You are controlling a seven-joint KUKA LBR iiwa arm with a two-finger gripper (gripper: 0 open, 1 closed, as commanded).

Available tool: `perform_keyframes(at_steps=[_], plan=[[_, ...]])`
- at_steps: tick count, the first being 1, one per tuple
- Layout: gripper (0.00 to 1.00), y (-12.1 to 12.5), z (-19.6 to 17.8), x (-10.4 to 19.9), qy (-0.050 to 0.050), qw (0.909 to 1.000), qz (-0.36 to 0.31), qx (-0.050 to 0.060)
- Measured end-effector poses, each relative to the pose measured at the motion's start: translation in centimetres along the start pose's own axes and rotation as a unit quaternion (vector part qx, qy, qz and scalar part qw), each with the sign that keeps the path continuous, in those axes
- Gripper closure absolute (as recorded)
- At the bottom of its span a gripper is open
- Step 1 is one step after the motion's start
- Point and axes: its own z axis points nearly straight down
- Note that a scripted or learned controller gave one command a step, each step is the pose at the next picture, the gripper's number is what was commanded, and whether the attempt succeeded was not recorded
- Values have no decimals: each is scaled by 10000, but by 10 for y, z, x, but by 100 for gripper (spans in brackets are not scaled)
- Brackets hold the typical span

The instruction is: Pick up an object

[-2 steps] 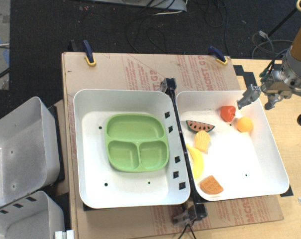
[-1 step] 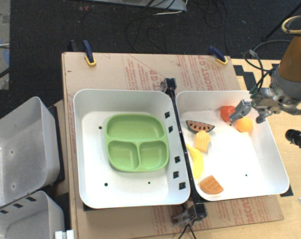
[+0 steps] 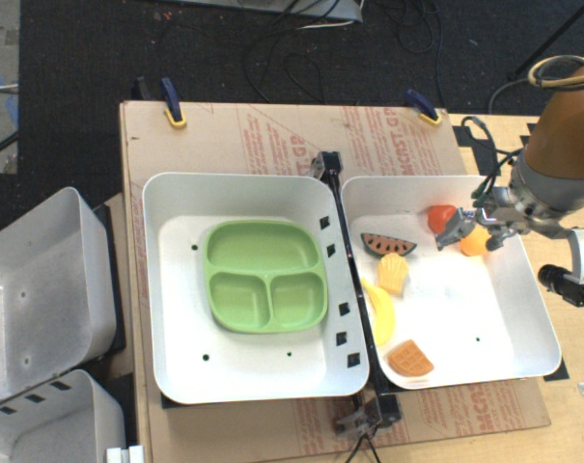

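My gripper (image 3: 472, 231) hangs over the back right part of the right bin (image 3: 523, 345). It is open, with one finger on each side of a small orange ball (image 3: 474, 245). A red tomato-like piece (image 3: 440, 218) lies just left of the left finger (image 3: 452, 232). Further left in the same bin are a watermelon slice (image 3: 387, 244), a pale yellow corn-like piece (image 3: 393, 274), a yellow banana (image 3: 379, 313) along the bin's left wall and an orange waffle-like piece (image 3: 408, 359) near the front.
The left bin (image 3: 166, 287) holds a green divided plate (image 3: 266, 275). A black divider (image 3: 349, 287) runs between the two bins. Bare white floor spans the right bin's middle and right side. More white bins (image 3: 41, 278) stand at the far left.
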Motion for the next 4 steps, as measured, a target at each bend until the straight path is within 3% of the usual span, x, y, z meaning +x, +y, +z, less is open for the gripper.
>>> perform_keyframes(at_steps=[1,2,4], plan=[[0,-1,62,-2,0,10000,0,-5],[100,0,50,-2,-3,10000,-1,-19],[100,5,-57,-2,-8,10000,-30,-29]])
